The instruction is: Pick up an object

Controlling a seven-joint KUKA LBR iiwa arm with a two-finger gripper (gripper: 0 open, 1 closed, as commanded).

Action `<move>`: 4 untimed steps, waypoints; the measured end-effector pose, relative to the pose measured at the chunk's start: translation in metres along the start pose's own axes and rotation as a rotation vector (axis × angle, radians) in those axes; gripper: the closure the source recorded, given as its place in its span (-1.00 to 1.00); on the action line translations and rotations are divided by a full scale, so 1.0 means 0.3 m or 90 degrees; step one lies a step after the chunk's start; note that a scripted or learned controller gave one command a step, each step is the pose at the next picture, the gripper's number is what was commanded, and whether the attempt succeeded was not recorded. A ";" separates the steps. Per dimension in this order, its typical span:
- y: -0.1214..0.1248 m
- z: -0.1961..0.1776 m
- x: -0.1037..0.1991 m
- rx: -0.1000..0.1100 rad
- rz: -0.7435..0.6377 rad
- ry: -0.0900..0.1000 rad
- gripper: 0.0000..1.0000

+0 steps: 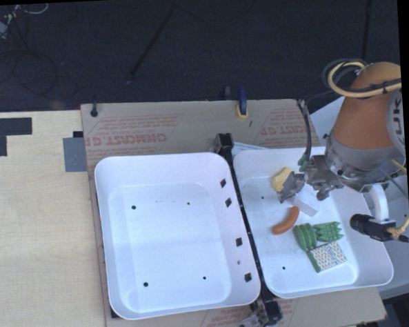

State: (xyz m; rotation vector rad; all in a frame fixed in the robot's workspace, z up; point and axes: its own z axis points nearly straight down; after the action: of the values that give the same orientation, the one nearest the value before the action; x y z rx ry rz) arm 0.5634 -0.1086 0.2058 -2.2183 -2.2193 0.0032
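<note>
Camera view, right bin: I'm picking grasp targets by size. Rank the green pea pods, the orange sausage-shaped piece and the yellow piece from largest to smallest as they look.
1. Green pea pods, largest.
2. Orange sausage-shaped piece.
3. Yellow piece, though the gripper next to it may cover part, so the last two ranks are unsure.

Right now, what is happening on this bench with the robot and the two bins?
A grey and orange robot arm reaches in from the right over the right bin. Its gripper hovers near a pale yellow object at the back of that bin. An orange sausage-shaped item, a green bunch and a small patterned packet lie in front of it. Nothing can be seen held yet. The left bin sits beside it.
</note>
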 end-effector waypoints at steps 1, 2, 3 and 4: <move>0.000 0.170 0.014 0.002 0.000 0.000 -1.00; -0.161 0.250 0.082 0.003 0.002 0.001 -1.00; -0.287 0.393 -0.071 -0.006 0.000 -0.001 -1.00; -0.042 0.250 -0.190 -0.005 0.000 -0.003 -1.00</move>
State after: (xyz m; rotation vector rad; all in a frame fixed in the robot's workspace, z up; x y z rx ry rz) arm 0.5504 -0.1654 0.1309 -2.2248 -2.2253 -0.0015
